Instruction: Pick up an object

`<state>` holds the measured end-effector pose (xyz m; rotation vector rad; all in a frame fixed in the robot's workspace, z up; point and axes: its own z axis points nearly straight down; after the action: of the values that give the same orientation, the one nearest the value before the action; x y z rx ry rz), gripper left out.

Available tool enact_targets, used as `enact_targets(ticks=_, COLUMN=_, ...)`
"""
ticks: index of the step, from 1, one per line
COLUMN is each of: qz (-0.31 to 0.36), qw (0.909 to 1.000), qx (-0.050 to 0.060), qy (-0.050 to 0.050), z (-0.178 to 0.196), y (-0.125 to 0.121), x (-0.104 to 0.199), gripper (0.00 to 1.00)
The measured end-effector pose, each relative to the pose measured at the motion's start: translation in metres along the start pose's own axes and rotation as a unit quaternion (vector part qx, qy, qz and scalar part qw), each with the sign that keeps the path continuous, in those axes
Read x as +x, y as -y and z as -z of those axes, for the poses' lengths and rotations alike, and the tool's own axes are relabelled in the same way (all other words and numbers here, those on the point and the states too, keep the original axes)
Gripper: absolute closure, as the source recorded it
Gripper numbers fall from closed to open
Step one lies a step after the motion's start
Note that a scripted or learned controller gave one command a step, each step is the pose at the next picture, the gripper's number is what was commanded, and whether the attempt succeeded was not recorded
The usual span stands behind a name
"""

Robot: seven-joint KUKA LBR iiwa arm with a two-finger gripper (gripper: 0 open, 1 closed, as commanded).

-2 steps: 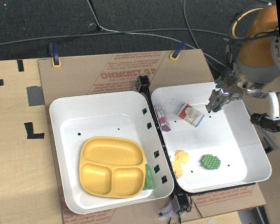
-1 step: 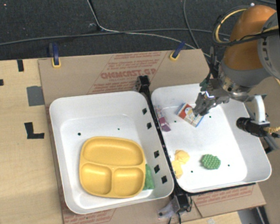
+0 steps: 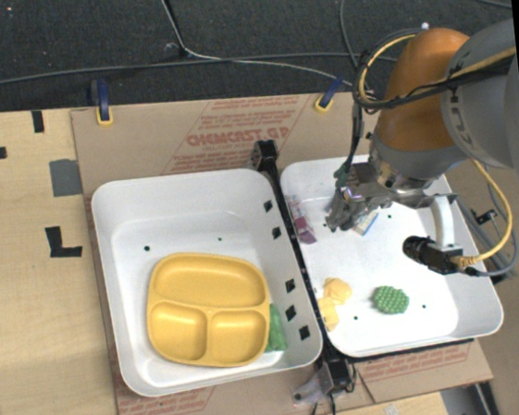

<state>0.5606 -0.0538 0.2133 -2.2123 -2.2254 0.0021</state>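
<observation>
My gripper point(image 3: 342, 213) hangs low over the back left part of the right bin point(image 3: 441, 325), under the orange wrist band. A small blue and white object point(image 3: 368, 224) lies right beside it, partly hidden by the wrist; whether it is held cannot be told. A purple object point(image 3: 305, 231) sits against the bin's left wall, just left of the gripper. Nearer the front lie a yellow object point(image 3: 335, 291) and a green bumpy ball point(image 3: 390, 300).
The left bin point(image 3: 120, 208) holds a yellow divided tray point(image 3: 206, 308) with a green item point(image 3: 275, 330) wedged at its right edge. A black divider point(image 3: 287, 245) runs between the bins. Cables and a black fitting point(image 3: 428, 252) hang over the right bin's right side.
</observation>
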Motion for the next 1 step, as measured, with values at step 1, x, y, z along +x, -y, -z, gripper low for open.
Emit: enact_targets(ticks=1, qz=0.000, qw=1.0000, qx=0.000, qy=0.000, z=-0.0085, y=0.0129, x=0.0555, gripper=1.00)
